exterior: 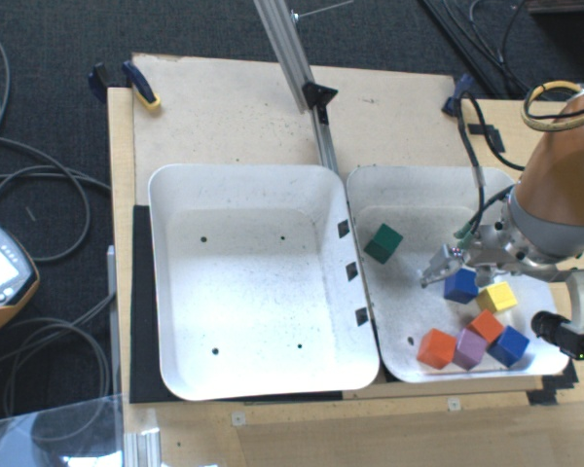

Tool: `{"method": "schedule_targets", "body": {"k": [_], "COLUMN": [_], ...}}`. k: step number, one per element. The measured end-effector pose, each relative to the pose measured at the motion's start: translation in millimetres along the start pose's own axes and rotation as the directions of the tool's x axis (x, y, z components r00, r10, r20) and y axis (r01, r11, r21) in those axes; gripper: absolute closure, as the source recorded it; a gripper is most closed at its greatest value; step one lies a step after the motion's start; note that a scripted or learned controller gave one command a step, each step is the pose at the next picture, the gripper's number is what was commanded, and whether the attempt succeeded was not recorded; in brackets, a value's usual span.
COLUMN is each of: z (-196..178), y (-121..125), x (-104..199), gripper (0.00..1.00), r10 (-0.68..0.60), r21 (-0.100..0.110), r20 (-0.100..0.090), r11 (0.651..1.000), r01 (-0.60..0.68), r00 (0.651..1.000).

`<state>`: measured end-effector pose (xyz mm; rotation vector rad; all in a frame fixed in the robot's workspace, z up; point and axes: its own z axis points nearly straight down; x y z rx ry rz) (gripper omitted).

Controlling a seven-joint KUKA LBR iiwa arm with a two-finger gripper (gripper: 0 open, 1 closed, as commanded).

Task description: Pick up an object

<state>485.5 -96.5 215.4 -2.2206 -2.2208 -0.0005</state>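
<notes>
Gripper (446, 266) sits low in the right bin (409, 197), can't tell its fingers' state, blue cube (461, 286) touching or just below-right of the tips, green cube (382, 242) apart to the left.

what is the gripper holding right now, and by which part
It cannot be told. The gripper is low in the right bin, just beside a blue cube, but no cube shows between its fingers.

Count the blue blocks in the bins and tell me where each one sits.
2, both in the right bin. One blue block lies just below the gripper, beside the yellow block. The other blue block sits near the front rim, right of the purple block. The arm may hide more.
</notes>
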Motion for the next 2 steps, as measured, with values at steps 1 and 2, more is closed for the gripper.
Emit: {"method": "schedule_targets", "body": {"k": [1,2], "z": [108.2,114.8], "y": [-0.9,100.5], "x": [-63.9,-107.5], "gripper": [0.0,0.0], "r10": [0.001,-0.003], "r21": [-0.015,-0.008], "r20": [0.007,0.004], "r11": [1.0,1.0], "r01": [0.0,0.003], "r00": [1.0,1.0]}}
